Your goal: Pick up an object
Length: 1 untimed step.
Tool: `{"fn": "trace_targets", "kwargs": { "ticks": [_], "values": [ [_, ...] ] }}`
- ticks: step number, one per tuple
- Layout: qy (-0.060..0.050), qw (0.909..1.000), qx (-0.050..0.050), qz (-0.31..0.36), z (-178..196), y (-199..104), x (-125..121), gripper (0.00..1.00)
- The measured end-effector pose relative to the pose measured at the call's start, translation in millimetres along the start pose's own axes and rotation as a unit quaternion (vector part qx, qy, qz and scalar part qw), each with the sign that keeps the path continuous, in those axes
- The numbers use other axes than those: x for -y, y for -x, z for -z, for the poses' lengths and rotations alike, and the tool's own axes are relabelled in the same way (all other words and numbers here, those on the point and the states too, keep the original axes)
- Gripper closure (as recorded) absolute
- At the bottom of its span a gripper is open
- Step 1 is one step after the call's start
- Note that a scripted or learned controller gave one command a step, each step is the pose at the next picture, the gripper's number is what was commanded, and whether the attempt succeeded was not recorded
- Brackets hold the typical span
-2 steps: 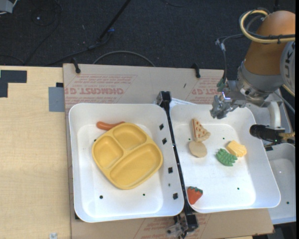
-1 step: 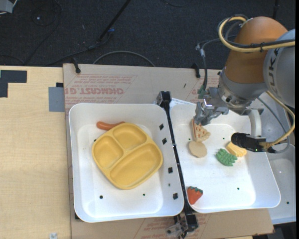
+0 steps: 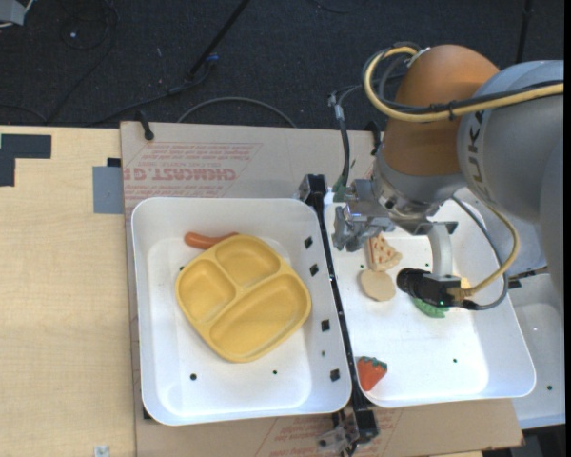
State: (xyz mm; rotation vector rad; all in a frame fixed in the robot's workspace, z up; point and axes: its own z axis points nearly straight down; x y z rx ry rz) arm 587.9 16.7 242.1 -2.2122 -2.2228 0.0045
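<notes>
I hang over the right bin (image 3: 495,374), at its rear corner nearest the wall where the two bins meet. My gripper (image 3: 355,233) points down there, low over the white floor. From this slant I cannot tell whether I am open, closed, or gripping anything.

The things I could pick lie in both bins. Just beside me, toward the middle of my bin, lies a yellow wedge (image 3: 384,252) dotted like cheese. A pale tan round piece (image 3: 378,286) lies right at the wedge's near end; I cannot tell if the two touch. Near them a green thing (image 3: 431,310) peeks out, mostly hidden. A red strawberry (image 3: 371,373) with a green top sits at the front of this bin, against the wall shared with the other bin and well apart from me.

The left bin (image 3: 162,369) holds a yellow plate (image 3: 243,296) with three compartments, lying flat and turned at an angle. An orange stick (image 3: 207,240), carrot-like, lies behind the plate, partly hidden by its rim.

Both bins rest on a cardboard sheet (image 3: 200,165) on the pale bench (image 3: 48,303).
</notes>
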Motion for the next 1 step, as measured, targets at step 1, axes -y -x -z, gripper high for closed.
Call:
{"fn": "trace_targets", "kwargs": {
  "ticks": [1],
  "values": [
    [0.000,1.0000,0.000,0.000,-1.6,-42.6,9.6,1.00]
  ]
}}
